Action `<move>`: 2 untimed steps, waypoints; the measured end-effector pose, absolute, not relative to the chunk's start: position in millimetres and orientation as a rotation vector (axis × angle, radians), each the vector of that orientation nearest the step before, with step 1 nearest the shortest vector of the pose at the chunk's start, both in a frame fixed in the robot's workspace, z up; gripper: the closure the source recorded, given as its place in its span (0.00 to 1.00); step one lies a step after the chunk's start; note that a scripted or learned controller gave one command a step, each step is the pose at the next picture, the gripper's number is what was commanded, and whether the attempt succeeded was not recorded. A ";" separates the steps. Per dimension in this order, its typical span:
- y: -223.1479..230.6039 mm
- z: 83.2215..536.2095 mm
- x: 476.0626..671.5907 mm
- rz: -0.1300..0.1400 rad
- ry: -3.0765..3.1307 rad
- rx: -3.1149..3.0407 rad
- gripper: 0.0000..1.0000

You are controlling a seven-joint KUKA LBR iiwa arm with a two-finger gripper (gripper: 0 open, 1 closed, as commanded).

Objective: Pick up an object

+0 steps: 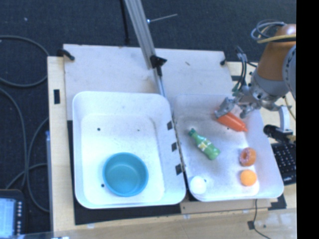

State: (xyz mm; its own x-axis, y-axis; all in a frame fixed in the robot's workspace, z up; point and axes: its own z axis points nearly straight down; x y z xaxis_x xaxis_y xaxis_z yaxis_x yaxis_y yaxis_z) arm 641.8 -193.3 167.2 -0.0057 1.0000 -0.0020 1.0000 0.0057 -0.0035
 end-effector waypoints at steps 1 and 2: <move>-198.2 118.7 648.9 -0.017 -2.256 -2.246 0.00; -202.0 111.3 655.0 -0.014 -2.249 -2.233 0.00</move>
